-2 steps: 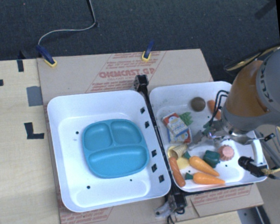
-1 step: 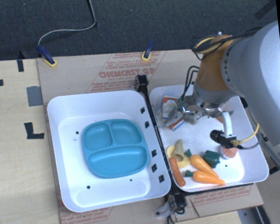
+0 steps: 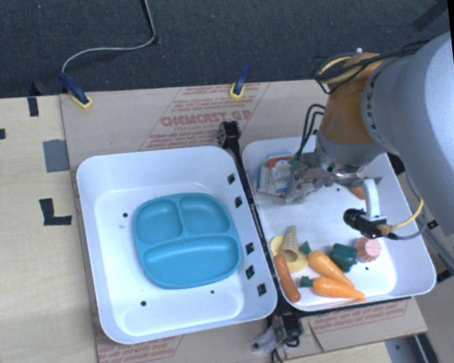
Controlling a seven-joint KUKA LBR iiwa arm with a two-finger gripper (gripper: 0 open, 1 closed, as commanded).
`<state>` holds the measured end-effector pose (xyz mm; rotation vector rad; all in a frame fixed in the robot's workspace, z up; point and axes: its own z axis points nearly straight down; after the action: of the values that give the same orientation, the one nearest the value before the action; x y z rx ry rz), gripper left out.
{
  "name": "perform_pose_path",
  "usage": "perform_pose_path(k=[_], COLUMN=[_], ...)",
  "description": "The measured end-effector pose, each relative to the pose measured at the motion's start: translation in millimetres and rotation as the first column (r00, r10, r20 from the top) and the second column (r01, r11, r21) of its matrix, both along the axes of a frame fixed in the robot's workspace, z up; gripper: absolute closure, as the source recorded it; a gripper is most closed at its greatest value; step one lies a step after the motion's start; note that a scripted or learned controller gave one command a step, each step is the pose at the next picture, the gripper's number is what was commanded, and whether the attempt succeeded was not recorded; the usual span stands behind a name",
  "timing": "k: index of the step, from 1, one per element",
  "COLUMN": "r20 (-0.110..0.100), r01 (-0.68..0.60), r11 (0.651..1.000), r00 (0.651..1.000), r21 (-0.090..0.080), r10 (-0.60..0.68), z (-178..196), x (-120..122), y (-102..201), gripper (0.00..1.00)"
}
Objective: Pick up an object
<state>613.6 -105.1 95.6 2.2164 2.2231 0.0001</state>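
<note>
While the claw [image 3: 302,183] is lowered into the right bin [image 3: 409,278] near its far-left corner, a small packet [image 3: 274,176] is located just beside it, toward the bin's left wall. Finger state cannot be determined.

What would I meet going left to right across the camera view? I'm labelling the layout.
Left bin → blue divided plate → right bin's toy food: hot dog, carrots, then the gripper and grey arm.
</note>
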Motion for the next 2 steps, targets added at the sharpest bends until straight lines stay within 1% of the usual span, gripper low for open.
perform_pose_path(k=[1,2], r20=[0.0,-0.008], r01=[0.0,0.003], r11=[1.0,1.0], r00=[1.0,1.0], r21=[0.0,0.002], r10=[0.0,-0.003], z=[0.0,-10.9], x=[0.1,53.9], y=[0.0,5.5], gripper=[0.0,0.0])
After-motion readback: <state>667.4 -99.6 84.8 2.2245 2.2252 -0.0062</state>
